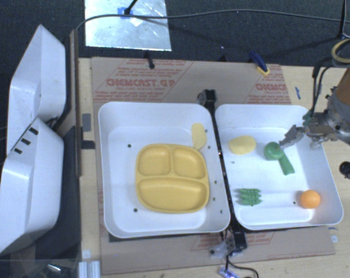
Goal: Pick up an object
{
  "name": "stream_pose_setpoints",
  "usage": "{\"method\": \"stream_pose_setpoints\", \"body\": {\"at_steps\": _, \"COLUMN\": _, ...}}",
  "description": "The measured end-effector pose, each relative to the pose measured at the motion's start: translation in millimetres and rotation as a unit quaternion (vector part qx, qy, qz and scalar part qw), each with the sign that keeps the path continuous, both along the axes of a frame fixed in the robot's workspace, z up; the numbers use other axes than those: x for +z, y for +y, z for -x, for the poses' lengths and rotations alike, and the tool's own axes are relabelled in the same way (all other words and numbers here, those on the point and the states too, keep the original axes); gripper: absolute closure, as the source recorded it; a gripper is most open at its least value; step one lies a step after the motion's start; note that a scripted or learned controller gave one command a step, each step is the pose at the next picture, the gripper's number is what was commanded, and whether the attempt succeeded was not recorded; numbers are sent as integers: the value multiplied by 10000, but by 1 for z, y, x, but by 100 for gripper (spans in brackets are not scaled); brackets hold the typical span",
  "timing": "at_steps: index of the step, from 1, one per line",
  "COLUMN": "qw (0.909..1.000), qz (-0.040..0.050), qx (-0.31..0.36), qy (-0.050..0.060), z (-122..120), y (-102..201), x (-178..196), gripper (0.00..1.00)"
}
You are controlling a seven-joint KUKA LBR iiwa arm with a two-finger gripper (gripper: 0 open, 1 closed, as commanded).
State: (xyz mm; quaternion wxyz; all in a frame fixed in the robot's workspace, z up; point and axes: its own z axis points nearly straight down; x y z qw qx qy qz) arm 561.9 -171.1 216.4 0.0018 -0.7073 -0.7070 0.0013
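While nothing is yet lifted, the pick is sitting at the approach stage, by my reading. Nearest the camera, along the front of the right bin [331, 216], an orange ball [309, 199] is resting close to the front right corner, and a small green ridged piece [248, 197] is lying near the front left, well apart from the ball. Across the divide, a yellow divided plate [172, 177] is taking up the middle of the left bin [114, 155], with a pale yellow spoon-like piece [199, 135] leaning at its back right.

Further back in the right bin, a yellow rounded piece [243, 145] is lying near the inner wall, and just beside it a green object with a round head and a short handle [278, 157] is pointing toward the front right. The gripper [292, 138] is hanging just behind and to the right of that green head, with one finger reaching down-left almost to it; how far apart the fingers are standing I cannot tell, and nothing is showing between them.

The green object is looking like the likeliest target. The next move is calling for centring over its head or handle and descending. Open floor is lying around the handle, so room is good; the bin's right wall, close under the wrist, is the edge to mind.
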Motion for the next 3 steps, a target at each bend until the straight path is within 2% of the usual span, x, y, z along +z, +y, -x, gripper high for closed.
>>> {"method": "stream_pose_setpoints", "body": {"at_steps": 1, "qw": 10000, "qz": 5, "qx": 4, "qy": -27, "z": -1, "y": 0, "x": 3, "gripper": 0}}
{"method": "stream_pose_setpoints", "body": {"at_steps": 2, "qw": 10000, "qz": -1, "qx": 7, "qy": -6, "z": -3, "y": 9, "x": -54, "gripper": 0}}
{"method": "stream_pose_setpoints", "body": {"at_steps": 3, "qw": 10000, "qz": 1, "qx": 3, "qy": -13, "z": -5, "y": 8, "x": -96, "gripper": 0}}
